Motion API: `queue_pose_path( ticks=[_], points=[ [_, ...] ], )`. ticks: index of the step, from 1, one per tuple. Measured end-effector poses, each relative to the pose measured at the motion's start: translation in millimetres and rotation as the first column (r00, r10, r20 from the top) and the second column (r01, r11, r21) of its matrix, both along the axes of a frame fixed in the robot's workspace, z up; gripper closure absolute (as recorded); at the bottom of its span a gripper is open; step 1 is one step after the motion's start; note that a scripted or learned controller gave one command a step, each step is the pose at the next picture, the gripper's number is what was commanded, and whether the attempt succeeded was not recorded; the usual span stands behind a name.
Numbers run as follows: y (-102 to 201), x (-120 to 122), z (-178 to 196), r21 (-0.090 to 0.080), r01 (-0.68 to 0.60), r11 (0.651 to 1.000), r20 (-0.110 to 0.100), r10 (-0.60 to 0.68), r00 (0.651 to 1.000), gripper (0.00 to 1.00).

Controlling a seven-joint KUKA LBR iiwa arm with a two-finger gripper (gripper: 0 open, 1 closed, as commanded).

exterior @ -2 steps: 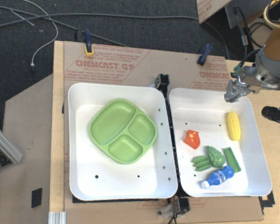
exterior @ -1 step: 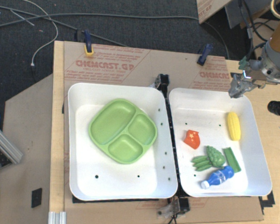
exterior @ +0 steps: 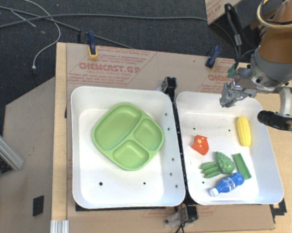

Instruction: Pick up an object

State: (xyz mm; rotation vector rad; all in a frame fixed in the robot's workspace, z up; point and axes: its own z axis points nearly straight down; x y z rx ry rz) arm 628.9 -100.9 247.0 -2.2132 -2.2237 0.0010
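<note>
Over the far edge of the right bin (exterior: pixel 275 174) the gripper (exterior: pixel 231 99) is suspended, clear of every object and with nothing between its fingers; whether it is released or clenched cannot be told; the candidate objects are grouped in that bin's near half, presumably to keep them within the arm's reach: a yellow corn cob (exterior: pixel 243 130), a red piece (exterior: pixel 200 144), green vegetables (exterior: pixel 220 164) touching a green bar (exterior: pixel 242 165), and a blue bottle (exterior: pixel 227 185) just beside them; a green divided plate (exterior: pixel 128 135) is set alone in the left bin (exterior: pixel 81 173), well apart; the corn cob lies nearest the gripper and is judged the easiest pick.
</note>
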Motion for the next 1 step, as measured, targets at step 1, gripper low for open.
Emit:
queue_pose_path(
  ticks=[1],
  points=[
    [56.6,-16.5,3.1,0.000,-0.001,1.000,0.001,0.001,1.000,1.00]
  ],
)
